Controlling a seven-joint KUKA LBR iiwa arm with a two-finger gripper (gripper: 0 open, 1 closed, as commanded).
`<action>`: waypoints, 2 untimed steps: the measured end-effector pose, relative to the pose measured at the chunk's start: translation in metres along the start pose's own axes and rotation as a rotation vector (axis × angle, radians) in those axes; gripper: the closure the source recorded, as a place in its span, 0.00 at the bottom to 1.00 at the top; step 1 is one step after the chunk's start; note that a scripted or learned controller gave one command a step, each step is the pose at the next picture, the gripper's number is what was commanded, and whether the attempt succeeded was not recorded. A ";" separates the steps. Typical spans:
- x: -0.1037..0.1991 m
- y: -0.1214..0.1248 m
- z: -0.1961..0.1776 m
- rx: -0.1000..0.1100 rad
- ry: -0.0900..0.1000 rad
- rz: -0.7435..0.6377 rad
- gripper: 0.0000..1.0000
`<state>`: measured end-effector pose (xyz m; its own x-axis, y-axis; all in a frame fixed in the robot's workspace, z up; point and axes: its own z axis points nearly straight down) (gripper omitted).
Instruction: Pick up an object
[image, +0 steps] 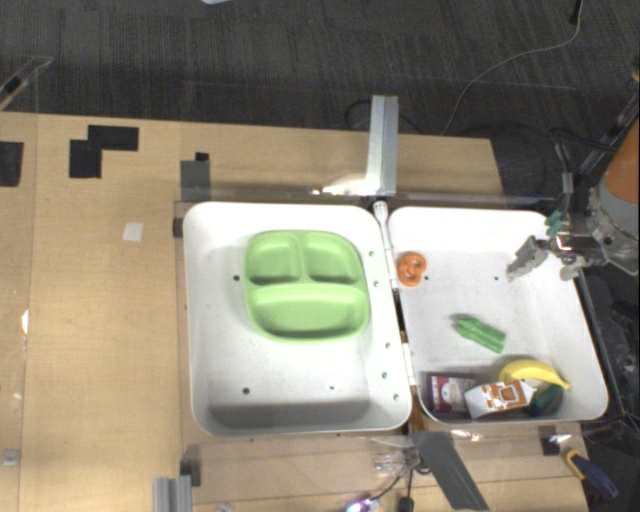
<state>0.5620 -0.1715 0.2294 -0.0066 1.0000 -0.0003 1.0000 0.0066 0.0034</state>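
Approach step: gripper (528, 256) (finger spread unclear) hovers beyond the green pickle (478, 332); it must descend next.

My grey arm with its orange band (622, 190) is cut off by the right edge. A dark green object (547, 402) hides behind the yellow banana (533, 375) (unidentifiable); the small carton's (498, 398) print is unreadable.
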 end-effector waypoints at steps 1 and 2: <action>0.029 -0.023 0.085 0.001 0.000 -0.001 0.00; 0.026 -0.029 0.138 -0.008 0.001 0.152 0.00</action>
<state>0.5330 -0.1456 0.0910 0.1444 0.9895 0.0020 0.9894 -0.1444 0.0116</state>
